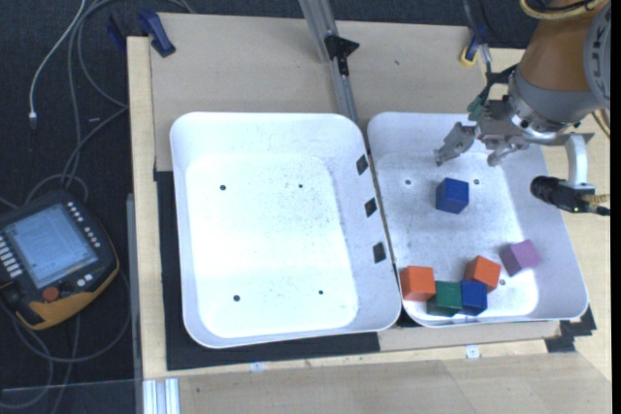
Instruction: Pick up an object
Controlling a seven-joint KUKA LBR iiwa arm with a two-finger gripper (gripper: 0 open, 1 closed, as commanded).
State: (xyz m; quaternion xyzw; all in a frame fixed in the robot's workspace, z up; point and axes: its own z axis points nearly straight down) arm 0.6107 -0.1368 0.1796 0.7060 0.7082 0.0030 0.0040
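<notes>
In the right half of the frame, above the right bin (553,238), the gripper (478,146) is seen hanging from the grey and orange arm, its fingers spread apart with nothing between them. Just below it in the frame, slightly to the left, a blue cube (452,195) is found alone on the bin floor, near the gripper but apart from it. This cube is judged the nearest candidate, and the coming move is judged to turn on that short offset: the gripper would have to be carried toward the lower edge of the frame and lowered until the cube sits between the fingers. The cube is set slightly askew to the bin walls. Other blocks are gathered along the bin's lower edge: an orange block (418,281), a green block (447,296), a second blue block (473,295), another orange one (484,271) and a purple block (522,255). The left bin (262,228) is well apart from the gripper.
</notes>
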